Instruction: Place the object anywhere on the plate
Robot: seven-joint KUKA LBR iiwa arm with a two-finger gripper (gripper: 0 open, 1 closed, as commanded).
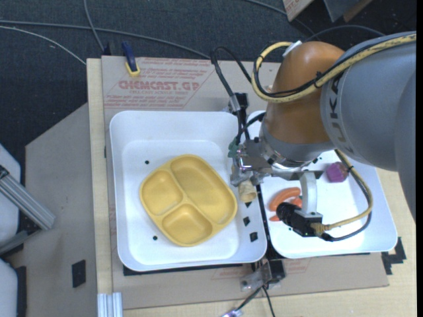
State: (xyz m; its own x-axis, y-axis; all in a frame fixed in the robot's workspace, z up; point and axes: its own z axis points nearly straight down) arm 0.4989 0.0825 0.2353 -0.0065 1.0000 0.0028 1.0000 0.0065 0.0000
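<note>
Gripper (247, 185) looks clamped on a small tan object (248, 192), right at the yellow divided plate (188, 199) rim. Imo nudge further over a compartment b4 letting go, else it rolls off.

One plate (188, 199), two bins (125, 177)

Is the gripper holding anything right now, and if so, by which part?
Cannot be told. A small tan object sits just under the gripper, at the right rim of the left white bin, beside the yellow divided plate, but no hold shows.
</note>
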